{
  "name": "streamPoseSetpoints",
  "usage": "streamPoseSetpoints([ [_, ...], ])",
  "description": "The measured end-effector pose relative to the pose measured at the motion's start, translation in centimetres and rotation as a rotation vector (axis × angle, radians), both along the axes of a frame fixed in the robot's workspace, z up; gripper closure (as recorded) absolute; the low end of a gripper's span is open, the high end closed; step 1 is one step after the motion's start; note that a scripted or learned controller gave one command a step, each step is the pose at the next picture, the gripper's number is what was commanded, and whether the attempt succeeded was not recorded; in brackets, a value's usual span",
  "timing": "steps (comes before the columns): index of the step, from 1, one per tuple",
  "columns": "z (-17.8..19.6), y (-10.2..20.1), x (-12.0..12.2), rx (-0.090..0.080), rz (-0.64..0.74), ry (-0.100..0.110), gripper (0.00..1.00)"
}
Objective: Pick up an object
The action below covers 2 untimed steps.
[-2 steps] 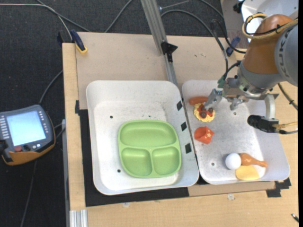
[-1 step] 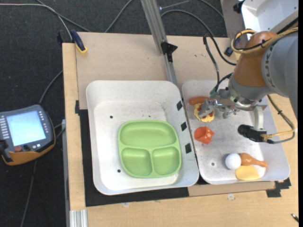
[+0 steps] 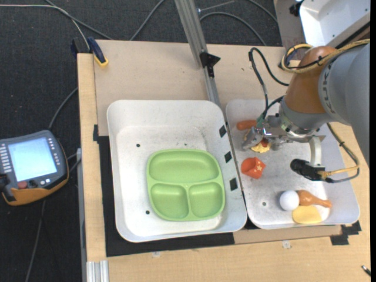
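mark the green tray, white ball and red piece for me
green tray [image 3: 176, 168]: camera view, floor of its wide top compartment.
white ball [image 3: 288, 200]: camera view, centre of the ball.
red piece [image 3: 254, 167]: camera view, middle of its top face.

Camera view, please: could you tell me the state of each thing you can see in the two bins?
Green tray: flat, left bin.
Gripper: low, right bin, above yellow piece.
Red piece: loose, right bin.
White ball: resting, touching drumstick.
Yellow lemon: lying by near wall.
Orange piece: lying near far wall.
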State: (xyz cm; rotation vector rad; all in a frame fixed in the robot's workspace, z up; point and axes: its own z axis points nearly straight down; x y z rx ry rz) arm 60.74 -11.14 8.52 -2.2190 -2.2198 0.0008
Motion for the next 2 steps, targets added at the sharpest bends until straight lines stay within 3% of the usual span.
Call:
streamPoseSetpoints([
  [1, 1.3, -0.1, 0.1, -0.002, 0.0, -0.005, 1.0],
  [2, 6.1, 0.7, -0.1, -0.002, 0.002, -0.008, 1.0],
])
